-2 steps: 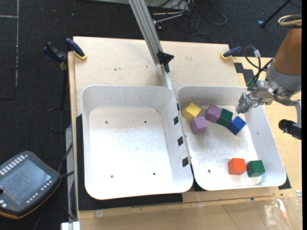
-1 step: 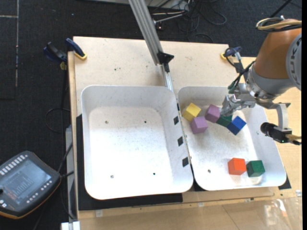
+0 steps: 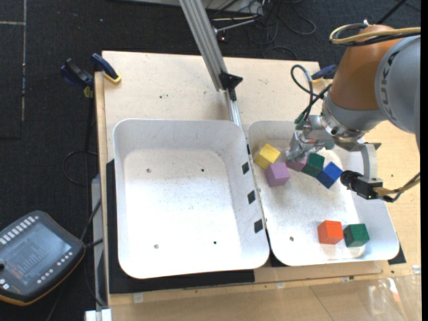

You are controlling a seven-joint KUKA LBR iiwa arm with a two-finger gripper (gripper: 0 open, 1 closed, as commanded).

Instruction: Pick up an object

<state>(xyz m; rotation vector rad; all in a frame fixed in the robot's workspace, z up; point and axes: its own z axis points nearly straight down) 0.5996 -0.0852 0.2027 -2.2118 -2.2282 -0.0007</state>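
The right white bin (image 3: 374,209) holds several small cubes. A yellow cube (image 3: 267,156) and a purple cube (image 3: 277,174) lie near its left wall. A dark green cube (image 3: 313,164) and a blue cube (image 3: 330,174) sit just right of them. My gripper (image 3: 297,154) is low in the bin's far part, right beside the purple, green and yellow cubes, with a bit of a pinkish block (image 3: 297,164) showing beneath it. An orange cube (image 3: 330,232) and a second green cube (image 3: 356,234) rest near the front edge.
The left white bin (image 3: 134,139) lies beside the right one. A slanted metal pole (image 3: 204,35) ends at the divide between the bins. The arm's grey and orange body (image 3: 374,79) hangs over the right bin's far corner. A pendant (image 3: 33,256) lies at the lower left.
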